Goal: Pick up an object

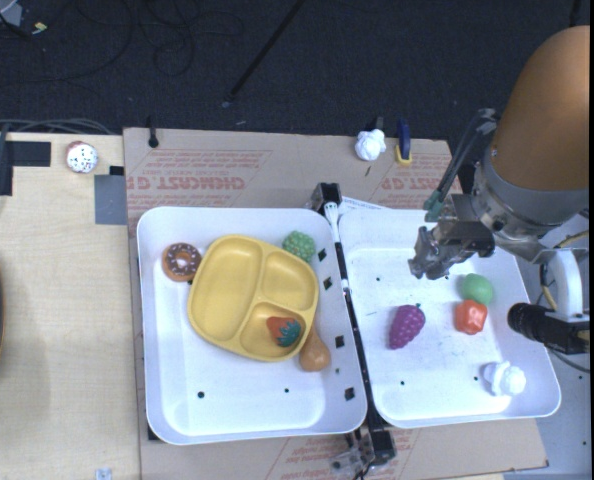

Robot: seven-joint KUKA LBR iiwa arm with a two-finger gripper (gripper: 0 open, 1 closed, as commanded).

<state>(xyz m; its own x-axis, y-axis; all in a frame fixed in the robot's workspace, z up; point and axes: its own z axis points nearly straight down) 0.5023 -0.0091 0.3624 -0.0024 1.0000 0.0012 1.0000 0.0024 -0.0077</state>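
The arm's grey and orange bulk (547, 118) looms closest, filling the two o'clock corner, and its dark pincer (435, 258) hangs low over the upper part of the right bin; whether it is wide or narrow I cannot tell from here, and nothing shows between its tips.

Beneath lies the bench (57, 348) with a sheet of brown cardboard (237, 168) on it, carrying the two white bins side by side.

The left bin (177, 408) holds a yellow divided plate (242, 283) set near its middle. In the plate's five o'clock compartment sits a small red and green toy fruit (286, 331). Touching the plate's rim at five o'clock is a tan pear-like piece (314, 354). A green bumpy fruit (299, 245) lies just beside the rim at one o'clock, and a chocolate donut (182, 261) rests at the plate's ten o'clock.

The right bin (437, 408) holds four loose pieces. A purple bunch of grapes (406, 325) lies near its middle, at about seven o'clock from the pincer. A red piece (470, 316) and a green one (476, 289) sit touching, at four o'clock from the pincer. A small white object (502, 378) rests toward the bin's five o'clock corner.
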